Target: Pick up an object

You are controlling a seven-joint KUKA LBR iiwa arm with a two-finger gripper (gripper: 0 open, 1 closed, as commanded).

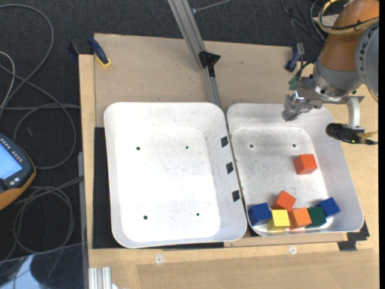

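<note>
Currently: gripper [293,111] at right bin's [343,161] far rim, finger state impossible to tell, nothing visibly held. Lone orange block [305,164] lies nearer the camera, mid-bin, apart from it. Block cluster [291,212] along near edge.

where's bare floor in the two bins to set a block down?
Left bin: whole floor bare, wall to wall. Right bin: bare strip from its far wall, under the gripper, down to the lone orange block, plus the floor left of that block. Crowded along the near wall: blue block, yellow block, more orange, green and blue blocks.
</note>
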